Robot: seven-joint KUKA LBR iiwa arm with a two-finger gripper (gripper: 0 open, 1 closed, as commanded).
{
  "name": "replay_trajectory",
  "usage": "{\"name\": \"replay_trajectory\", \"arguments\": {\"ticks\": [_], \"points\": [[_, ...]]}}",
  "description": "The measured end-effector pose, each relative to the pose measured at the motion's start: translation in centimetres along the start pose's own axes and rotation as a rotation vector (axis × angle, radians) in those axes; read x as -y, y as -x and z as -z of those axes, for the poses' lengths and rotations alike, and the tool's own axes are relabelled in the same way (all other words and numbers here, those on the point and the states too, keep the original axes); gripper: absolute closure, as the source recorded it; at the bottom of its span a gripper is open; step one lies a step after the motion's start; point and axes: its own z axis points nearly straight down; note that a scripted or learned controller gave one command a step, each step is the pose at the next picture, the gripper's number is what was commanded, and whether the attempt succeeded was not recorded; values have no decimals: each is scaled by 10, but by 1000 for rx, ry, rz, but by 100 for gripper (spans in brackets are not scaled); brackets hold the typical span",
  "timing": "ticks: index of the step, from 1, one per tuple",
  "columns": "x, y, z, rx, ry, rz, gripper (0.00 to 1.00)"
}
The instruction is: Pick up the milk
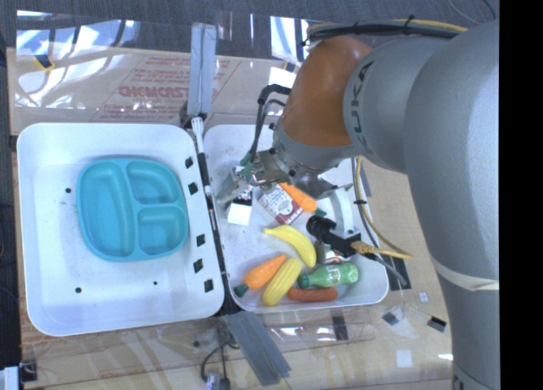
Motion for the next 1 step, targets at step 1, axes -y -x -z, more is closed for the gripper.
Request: {"name": "replay_trajectory", "arguments": {"ticks": [1], "points": [[-40, 72, -86, 2, 4, -100, 0]]}}
